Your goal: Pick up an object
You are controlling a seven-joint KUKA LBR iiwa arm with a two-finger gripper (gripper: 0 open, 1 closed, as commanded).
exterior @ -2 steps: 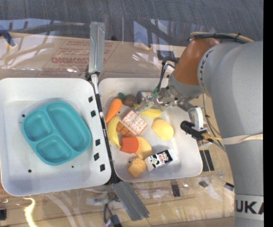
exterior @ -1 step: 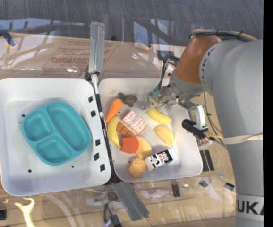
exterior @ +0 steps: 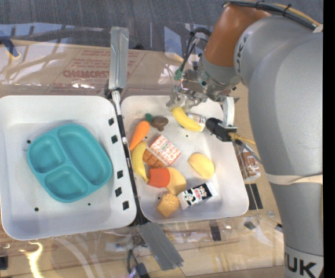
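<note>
- Camera view: the gripper [exterior: 185,100] is hanging at the right bin's [exterior: 235,181] twelve o'clock edge; how far its pincer is parted, I cannot tell.
- A smooth, curved yellow banana [exterior: 187,120] is lying just beneath it, glossy plastic by the look.
- Crowding at seven o'clock from it: an orange carrot [exterior: 139,134], a printed carton [exterior: 165,149], a pale lemon [exterior: 201,164], a ridged corn piece [exterior: 167,204].
- A teal divided plate [exterior: 69,162] is sitting in the left bin [exterior: 5,155].

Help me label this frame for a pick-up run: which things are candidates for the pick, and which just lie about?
Candidates, right bin: banana beside the gripper, carrot, long yellow piece, small carton, lemon-like piece, milk carton.

Lying about: teal divided plate, left bin.
</note>
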